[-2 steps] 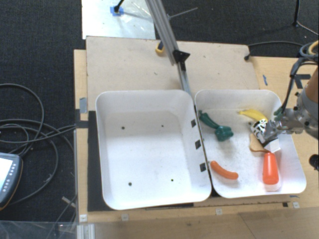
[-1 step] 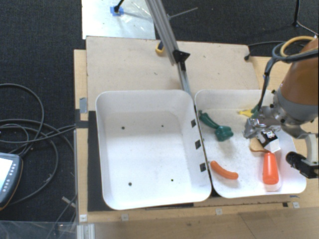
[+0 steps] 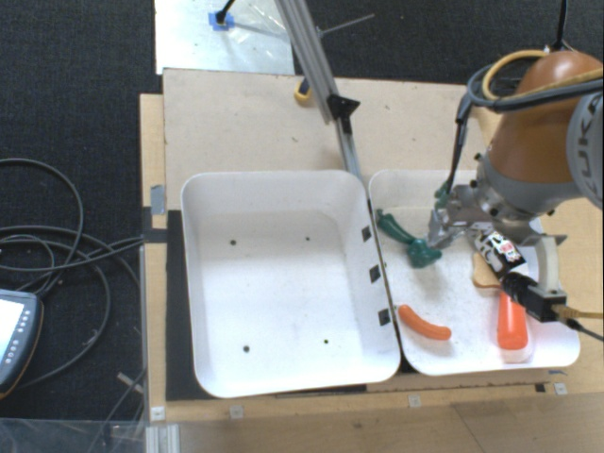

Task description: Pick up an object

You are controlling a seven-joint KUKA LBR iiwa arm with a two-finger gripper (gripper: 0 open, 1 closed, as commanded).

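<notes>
The right bin (image 3: 557, 352) holds several things. A dark green, long-handled thing (image 3: 404, 235) lies near its left wall, thicker end toward the middle. An orange sausage-shaped piece (image 3: 425, 324) lies by the front left. A red-orange cylinder (image 3: 511, 324) lies at the front right. A tan flat piece (image 3: 482, 273) peeks out from under the wrist. My gripper (image 3: 440, 231) hangs low over the right bin, its tip just above and right of the green thing's thick end. I cannot make out whether it touches it.
The left bin (image 3: 203, 281) sits beside the right one, sharing a dividing wall (image 3: 377, 272). A slanted metal pole (image 3: 316, 55) crosses the back of the bench. Cables and a tablet (image 3: 14, 333) lie on the floor at the left.
</notes>
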